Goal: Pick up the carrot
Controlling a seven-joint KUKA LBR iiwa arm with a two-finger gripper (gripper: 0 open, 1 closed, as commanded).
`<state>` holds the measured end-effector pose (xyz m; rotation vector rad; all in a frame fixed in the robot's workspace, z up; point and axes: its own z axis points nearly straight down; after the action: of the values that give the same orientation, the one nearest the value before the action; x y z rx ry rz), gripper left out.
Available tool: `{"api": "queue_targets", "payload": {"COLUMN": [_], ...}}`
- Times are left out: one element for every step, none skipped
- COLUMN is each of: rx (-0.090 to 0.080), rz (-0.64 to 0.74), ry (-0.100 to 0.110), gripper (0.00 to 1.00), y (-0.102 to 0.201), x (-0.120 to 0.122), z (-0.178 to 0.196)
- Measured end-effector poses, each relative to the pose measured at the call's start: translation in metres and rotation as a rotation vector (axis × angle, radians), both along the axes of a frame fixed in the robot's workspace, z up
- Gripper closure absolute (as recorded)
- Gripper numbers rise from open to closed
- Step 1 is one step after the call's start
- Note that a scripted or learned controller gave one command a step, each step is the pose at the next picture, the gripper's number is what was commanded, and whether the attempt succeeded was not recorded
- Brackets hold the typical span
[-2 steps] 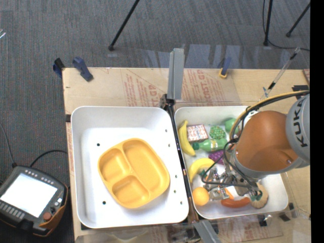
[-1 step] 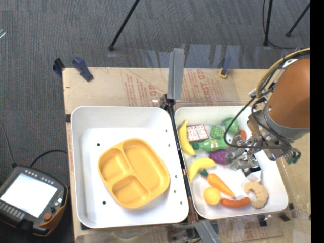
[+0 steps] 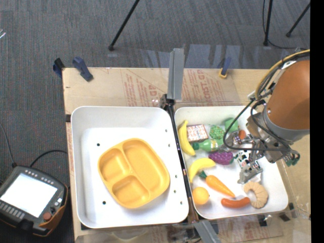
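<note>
The carrot (image 3: pixel 219 185), orange with a green stub at its upper-left end, lies slanted on the floor of the right bin (image 3: pixel 281 192), in the lower middle. My gripper (image 3: pixel 249 174) hangs over the same bin, to the right of the carrot and slightly above it in the view, apart from it. Nothing shows as held in the gripper. The orange and grey wrist (image 3: pixel 286 105) covers the bin's upper right part.
Around the carrot lie a yellow banana (image 3: pixel 201 166), a round orange fruit (image 3: pixel 201 195), a red sausage (image 3: pixel 235 202), a tan croissant (image 3: pixel 256 193) and purple grapes (image 3: pixel 221 157). The left bin (image 3: pixel 86 120) holds a yellow divided plate (image 3: pixel 133 172).
</note>
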<state>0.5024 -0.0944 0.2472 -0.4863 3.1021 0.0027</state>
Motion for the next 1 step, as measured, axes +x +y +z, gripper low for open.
{"api": "queue_targets", "payload": {"rx": [0.003], "rz": [-0.053], "ry": [0.016], "gripper": [0.0], "y": [0.0013], "x": [-0.0023], "z": [-0.1165]}}
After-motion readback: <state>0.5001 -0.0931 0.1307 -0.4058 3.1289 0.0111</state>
